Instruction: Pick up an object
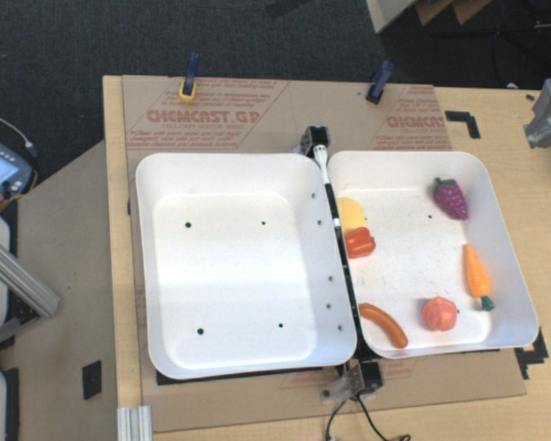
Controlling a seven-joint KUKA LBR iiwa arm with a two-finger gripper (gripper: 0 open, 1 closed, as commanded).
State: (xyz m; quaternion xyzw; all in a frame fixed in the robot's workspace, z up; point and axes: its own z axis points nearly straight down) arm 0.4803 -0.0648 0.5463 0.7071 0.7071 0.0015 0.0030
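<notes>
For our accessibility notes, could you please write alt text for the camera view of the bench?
Two shallow white bins sit side by side on a bench; the right bin holds toy foods: purple grapes, a carrot, a pink round fruit, a sausage, and a yellow piece beside a red piece. The left bin shows small dark holes.

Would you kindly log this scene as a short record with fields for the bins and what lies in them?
left bin: white, no toys visible in it
right bin: white, holds six toys
grapes: purple, far right corner
carrot: orange, along right wall
peach: pink, near side
sausage: orange-red, near left corner
yellow toy: at the divider
red toy: touching the yellow toy
clamps: two on the board's far edge
</notes>
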